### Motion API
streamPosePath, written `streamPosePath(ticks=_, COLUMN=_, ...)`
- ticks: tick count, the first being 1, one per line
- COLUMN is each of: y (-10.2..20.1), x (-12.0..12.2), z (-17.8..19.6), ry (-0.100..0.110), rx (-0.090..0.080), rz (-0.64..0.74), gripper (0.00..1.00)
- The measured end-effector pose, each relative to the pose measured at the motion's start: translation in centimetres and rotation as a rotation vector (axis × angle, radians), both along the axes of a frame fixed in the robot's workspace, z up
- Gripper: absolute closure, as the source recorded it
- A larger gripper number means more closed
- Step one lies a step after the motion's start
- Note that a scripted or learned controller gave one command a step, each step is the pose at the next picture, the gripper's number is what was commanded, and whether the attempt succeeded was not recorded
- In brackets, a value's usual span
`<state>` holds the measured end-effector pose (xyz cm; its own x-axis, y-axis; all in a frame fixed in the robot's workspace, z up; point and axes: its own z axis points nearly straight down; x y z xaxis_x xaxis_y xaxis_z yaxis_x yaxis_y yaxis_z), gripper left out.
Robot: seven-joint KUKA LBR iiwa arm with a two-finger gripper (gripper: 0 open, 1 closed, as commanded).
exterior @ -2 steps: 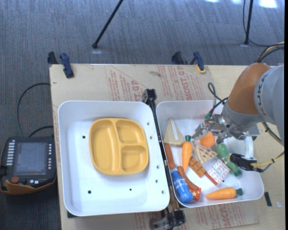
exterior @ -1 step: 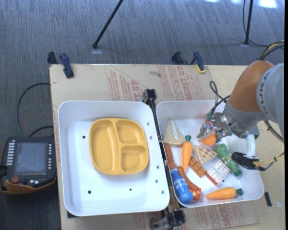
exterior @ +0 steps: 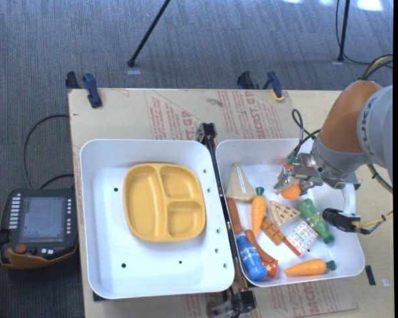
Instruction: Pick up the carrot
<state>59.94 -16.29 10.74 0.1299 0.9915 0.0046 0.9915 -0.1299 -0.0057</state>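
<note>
Hovering over the right bin [exterior: 355, 244], hand [exterior: 290, 181] clamped on a small orange carrot [exterior: 291, 190].

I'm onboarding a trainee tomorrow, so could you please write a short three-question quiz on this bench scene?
1. True or false: the yellow divided plate lies in the left bin.
2. How many carrots lie in the right bin? A) one B) two C) four
3. What small item sits at the hand?

Key: 1 true. 2 B: upright carrot, front carrot. 3 an orange piece; whether it is gripped cannot be told.
</note>
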Motion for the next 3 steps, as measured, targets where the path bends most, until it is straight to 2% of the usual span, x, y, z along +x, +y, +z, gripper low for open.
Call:
streamPosePath(ticks=1, y=6.8, x=-5.9, z=-2.0, ry=-0.003, rx=-0.004, rz=0.018, gripper=1.0)
streamPosePath(ticks=2, y=8.5, x=-2.6, z=12.8, ry=-0.004, rx=-0.005, rz=-0.165, gripper=1.0)
streamPosePath(ticks=3, y=8.2, x=-2.0, z=-1.7, ry=0.003, rx=-0.006, rz=-0.577, gripper=1.0)
